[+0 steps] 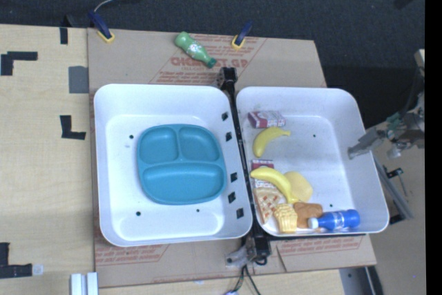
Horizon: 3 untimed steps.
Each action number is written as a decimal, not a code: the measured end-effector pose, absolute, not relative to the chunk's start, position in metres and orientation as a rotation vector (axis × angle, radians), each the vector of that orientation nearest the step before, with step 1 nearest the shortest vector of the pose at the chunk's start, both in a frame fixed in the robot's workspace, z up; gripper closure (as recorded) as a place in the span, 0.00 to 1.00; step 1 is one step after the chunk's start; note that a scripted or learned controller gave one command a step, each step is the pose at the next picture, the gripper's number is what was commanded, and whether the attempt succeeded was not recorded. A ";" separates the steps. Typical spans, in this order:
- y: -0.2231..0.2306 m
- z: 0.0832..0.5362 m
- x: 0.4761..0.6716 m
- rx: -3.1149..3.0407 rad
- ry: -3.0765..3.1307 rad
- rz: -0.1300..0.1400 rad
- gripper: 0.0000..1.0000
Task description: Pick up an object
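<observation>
Over at the right bin [349, 107], the pickable things crowd its near-left side: two bananas [269, 139], a small carton [265, 119], a waffle [268, 202] and a blue bottle [338, 220], probably tumbled there together. Beside them, the left bin [110, 103] holds a blue divided plate [181, 164]. Off the right rim hangs the gripper [362, 146]; I cannot tell how it is set, and it carries nothing I can see.

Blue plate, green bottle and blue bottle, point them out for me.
blue plate [181, 164], camera view, centre divider.
green bottle [194, 50], camera view, mid body.
blue bottle [339, 220], camera view, mid body.
</observation>
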State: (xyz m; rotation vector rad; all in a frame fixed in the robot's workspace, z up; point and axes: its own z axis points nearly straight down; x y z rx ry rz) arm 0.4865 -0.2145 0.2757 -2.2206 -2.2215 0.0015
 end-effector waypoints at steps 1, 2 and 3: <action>-0.211 0.177 0.555 -2.218 -2.220 0.002 0.00; -0.135 0.086 0.573 -2.219 -2.225 -0.003 0.00; -0.076 0.185 0.586 -2.220 -2.225 -0.002 0.00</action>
